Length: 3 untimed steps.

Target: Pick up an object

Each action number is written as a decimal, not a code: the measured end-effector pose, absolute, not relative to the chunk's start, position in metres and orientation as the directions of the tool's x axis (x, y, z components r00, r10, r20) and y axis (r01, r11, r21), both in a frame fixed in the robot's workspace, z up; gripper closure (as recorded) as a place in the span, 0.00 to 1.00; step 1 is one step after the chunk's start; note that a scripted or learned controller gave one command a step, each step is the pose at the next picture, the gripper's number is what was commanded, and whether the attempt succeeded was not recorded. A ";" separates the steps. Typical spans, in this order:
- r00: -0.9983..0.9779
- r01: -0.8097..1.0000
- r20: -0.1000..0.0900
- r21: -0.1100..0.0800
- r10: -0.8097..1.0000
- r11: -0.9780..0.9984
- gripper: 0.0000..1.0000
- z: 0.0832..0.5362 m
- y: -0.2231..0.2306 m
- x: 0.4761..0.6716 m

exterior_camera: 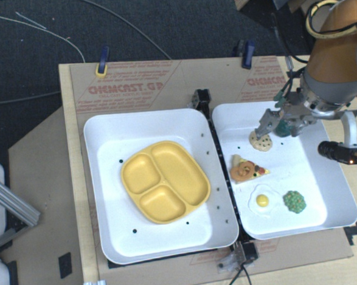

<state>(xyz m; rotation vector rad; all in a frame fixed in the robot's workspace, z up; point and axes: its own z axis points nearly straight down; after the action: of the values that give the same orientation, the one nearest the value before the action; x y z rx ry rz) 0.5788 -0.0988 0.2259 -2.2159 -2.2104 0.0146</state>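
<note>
Progress: you are early in the job, as I judge it; nothing is lifted yet and every object lies on a bin floor.
Arm: your arm (333, 43) reaches in from the right and ends over the upper part of the right bin (336, 216).
Gripper: the gripper (274, 126) hangs just above and beside the cookie (261, 141), at its upper right edge.
Jaws: you cannot tell from this view whether they are spread or closed; the wrist hides them, and nothing shows clamped between them.
Likely target: the cookie, since it sits nearest the gripper; that is my reading, not a thing shown.
Other objects in the right bin: a pizza slice (246, 170) lies near the left wall, a fried egg (262, 200) below it, and a green broccoli piece (294, 201) just beside the egg.
Left bin: the left bin (99, 138) holds a yellow divided tray (165, 181), well apart from the gripper.
Still to do: you need to lower over one object, close on it, and raise it clear of the bin.
</note>
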 end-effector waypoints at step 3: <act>0.001 1.000 0.002 -0.008 1.000 -0.001 0.00 0.108 -0.099 0.587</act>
<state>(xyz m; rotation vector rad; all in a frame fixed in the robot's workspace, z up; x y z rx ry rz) 0.5869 -0.0989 0.1079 -2.2176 -2.2156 0.0072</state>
